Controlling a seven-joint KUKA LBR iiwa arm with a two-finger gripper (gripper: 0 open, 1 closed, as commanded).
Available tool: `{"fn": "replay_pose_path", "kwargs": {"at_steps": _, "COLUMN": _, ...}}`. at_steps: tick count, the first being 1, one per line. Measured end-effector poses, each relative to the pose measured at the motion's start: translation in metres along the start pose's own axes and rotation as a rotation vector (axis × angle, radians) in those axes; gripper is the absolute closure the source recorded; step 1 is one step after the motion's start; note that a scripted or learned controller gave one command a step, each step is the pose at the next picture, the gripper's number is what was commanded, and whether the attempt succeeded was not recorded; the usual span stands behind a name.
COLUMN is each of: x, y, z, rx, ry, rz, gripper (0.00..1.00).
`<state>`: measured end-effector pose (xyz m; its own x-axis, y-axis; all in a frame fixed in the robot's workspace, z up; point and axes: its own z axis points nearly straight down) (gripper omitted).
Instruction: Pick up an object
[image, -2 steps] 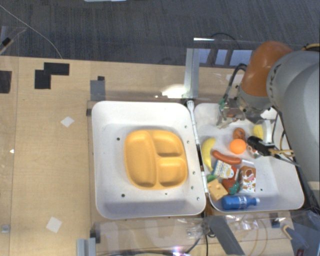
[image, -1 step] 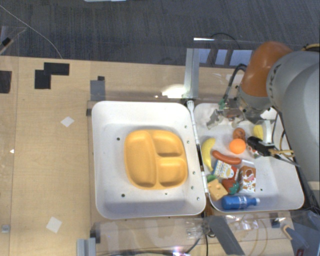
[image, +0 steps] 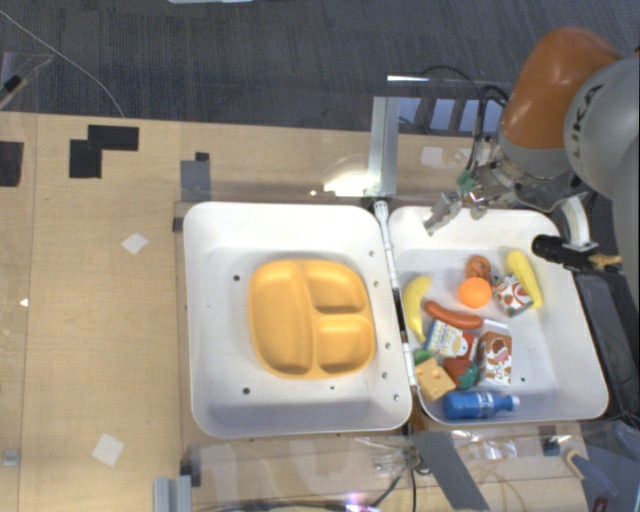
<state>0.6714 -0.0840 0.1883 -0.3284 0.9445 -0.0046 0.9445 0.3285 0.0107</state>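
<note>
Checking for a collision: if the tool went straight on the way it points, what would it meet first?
Likely the bare white floor of the right bin near its rear-left corner; the grey two-finger tool points down-left, though depth is unclear.

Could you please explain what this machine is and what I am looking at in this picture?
This is one camera fixed above a bench, looking down at a slant. The grey and orange shape at the upper right is a robot arm, and the small metal part at its tip is its claw, which hangs over the far edge of the right bin with nothing between its fingers. Its job is to pick something up. The right bin holds toy food: two bananas, an orange ball, a sausage, a blue bottle and small cartons. The left bin holds a yellow divided tray.
</note>
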Motion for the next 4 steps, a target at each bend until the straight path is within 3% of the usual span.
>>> {"fn": "replay_pose_path", "kwargs": {"at_steps": 1, "x": -0.014, "y": -0.007, "z": 0.101, "rx": 0.009, "ry": 0.002, "rz": 0.651, "gripper": 0.00}}
{"fn": "replay_pose_path", "kwargs": {"at_steps": 2, "x": 0.007, "y": -0.043, "z": 0.099, "rx": 0.003, "ry": 0.000, "rz": 0.790, "gripper": 0.00}}
{"fn": "replay_pose_path", "kwargs": {"at_steps": 3, "x": 0.005, "y": -0.041, "z": 0.086, "rx": -0.005, "ry": -0.003, "rz": 0.786, "gripper": 1.00}}
{"fn": "replay_pose_path", "kwargs": {"at_steps": 4, "x": 0.006, "y": -0.041, "z": 0.086, "rx": -0.003, "ry": -0.003, "rz": 0.786, "gripper": 0.00}}
